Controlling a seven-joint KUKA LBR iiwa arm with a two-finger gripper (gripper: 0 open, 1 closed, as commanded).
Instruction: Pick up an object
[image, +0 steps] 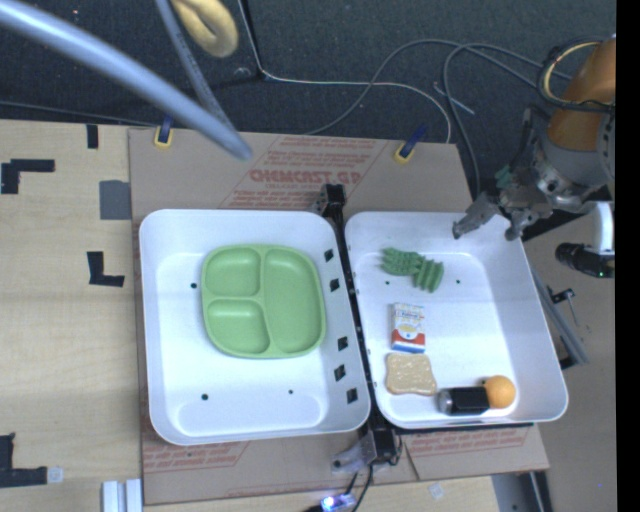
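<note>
Gripper (487, 226) is seen spread and holding nothing, above the right bin's (530, 300) far rim. Green toy (412, 267) lies nearest, inside that bin. Risk noted: a descent from here may strike the rim; clearance is hard to judge.

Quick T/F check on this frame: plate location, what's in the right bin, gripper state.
1. The green divided plate lies in the left bin. True.
2. The orange ball sits in the left bin. False: it is in the right bin, near its front right corner.
3. The gripper holds the green toy. False: its open fingers hang above the right bin's far edge with nothing between them.
4. The slice of bread lies just in front of the small carton. True.
5. A black object lies beside the orange ball. True.
</note>
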